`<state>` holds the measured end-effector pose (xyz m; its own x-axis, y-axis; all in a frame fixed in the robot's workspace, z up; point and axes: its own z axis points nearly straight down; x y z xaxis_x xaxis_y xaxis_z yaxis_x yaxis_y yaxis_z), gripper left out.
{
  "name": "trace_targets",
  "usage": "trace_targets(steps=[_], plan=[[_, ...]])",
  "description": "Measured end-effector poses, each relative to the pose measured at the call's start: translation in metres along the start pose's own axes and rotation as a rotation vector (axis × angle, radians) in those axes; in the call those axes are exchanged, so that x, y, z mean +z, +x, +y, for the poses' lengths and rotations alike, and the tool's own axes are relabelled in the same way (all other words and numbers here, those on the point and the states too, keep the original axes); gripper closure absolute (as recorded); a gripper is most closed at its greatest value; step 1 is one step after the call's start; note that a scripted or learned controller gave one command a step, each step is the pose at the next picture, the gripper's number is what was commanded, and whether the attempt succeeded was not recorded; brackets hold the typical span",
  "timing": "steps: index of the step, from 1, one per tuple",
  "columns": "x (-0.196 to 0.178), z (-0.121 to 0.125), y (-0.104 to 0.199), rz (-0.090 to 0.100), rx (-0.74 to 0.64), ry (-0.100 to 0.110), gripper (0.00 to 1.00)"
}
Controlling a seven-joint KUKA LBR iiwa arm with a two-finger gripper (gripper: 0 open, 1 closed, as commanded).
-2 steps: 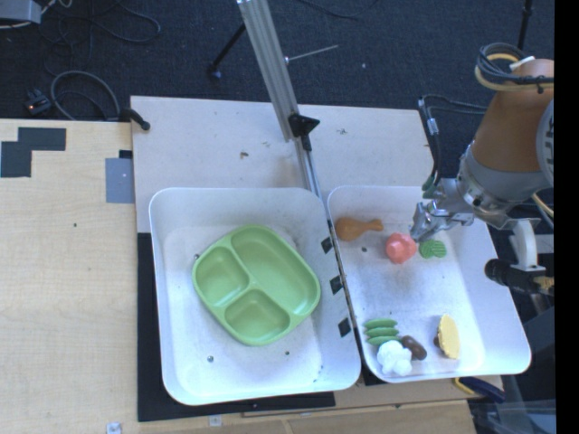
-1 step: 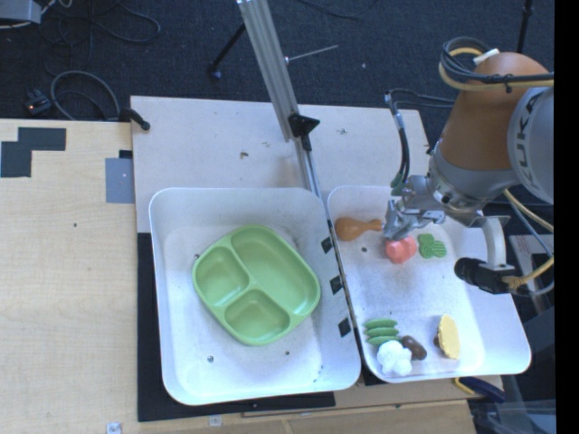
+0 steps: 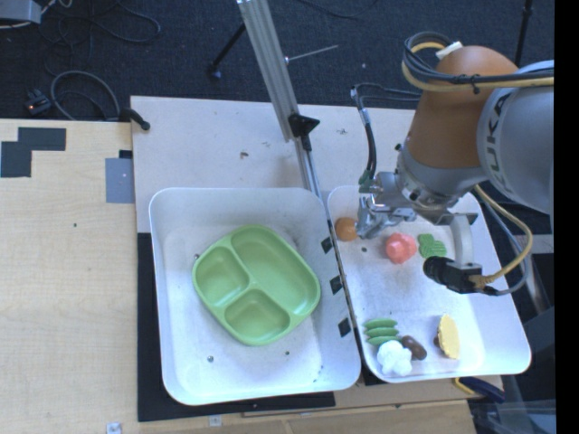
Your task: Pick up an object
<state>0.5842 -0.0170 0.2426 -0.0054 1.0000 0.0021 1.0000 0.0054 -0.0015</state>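
The right bin (image 3: 412, 287) holds several toy foods. An orange-brown round piece (image 3: 346, 230) lies at its left wall, a red strawberry-like piece (image 3: 399, 248) near the middle, a green ridged piece (image 3: 431, 244) to its right. At the front lie a green bean pod (image 3: 380, 330), a white lump (image 3: 393, 357), a brown piece (image 3: 414, 345) and a yellow corn piece (image 3: 448, 336). My gripper (image 3: 371, 226) hangs low over the bin's back left part, just right of the orange-brown piece and left of the red one. Nothing shows between its tips.
The left bin (image 3: 176, 233) holds a green three-compartment plate (image 3: 256, 283), tilted on its floor. A slanted metal rail (image 3: 276, 70) runs down to the wall between the bins. A black camera part (image 3: 452, 274) on the wrist hangs over the right bin.
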Motion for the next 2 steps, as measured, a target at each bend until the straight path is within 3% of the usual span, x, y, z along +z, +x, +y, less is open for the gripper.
trace_targets(steps=[2], plan=[[0.001, -0.007, 0.094, -0.001, 0.002, 0.003, 1.0]])
